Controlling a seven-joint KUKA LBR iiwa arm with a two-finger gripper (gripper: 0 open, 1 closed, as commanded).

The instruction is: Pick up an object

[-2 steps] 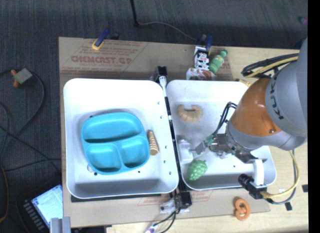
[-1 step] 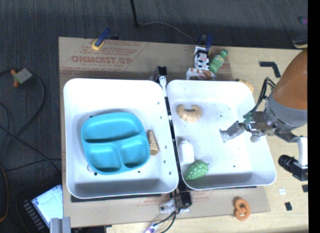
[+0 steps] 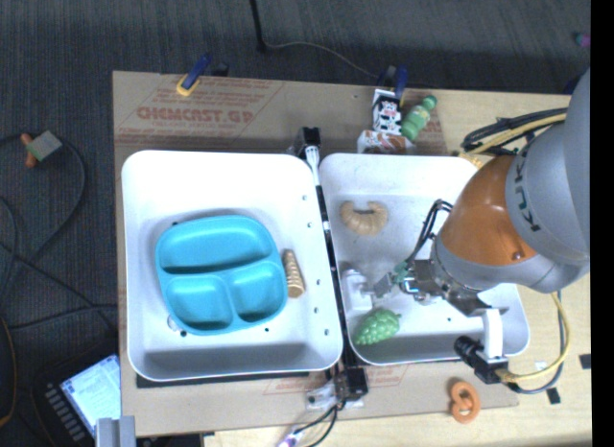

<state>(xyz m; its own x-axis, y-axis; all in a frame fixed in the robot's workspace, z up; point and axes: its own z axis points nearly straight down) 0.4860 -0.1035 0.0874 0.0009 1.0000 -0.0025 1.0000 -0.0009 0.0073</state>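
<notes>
- My grey arm with the orange band [image 3: 494, 220] comes in from the right, bent low over the right white bin [image 3: 422, 172], wrist pointing left.
- My two-finger gripper [image 3: 376, 287] sits near the bin floor, left of centre; the wrist blocks the view, so I cannot tell how the jaws stand.
- Green knobbly grape-like toy [image 3: 376, 325] lies just below the gripper, by the bin's near wall. Touching or apart: cannot tell.
- Tan curved croissant-shaped piece [image 3: 365, 217] lies in the same bin, above the gripper, apart from it.
- Left white bin [image 3: 192, 172] holds a blue three-compartment plastic tray [image 3: 219, 272]; a small tan ribbed cylinder [image 3: 293, 274] lies just beside the tray's right edge.
</notes>
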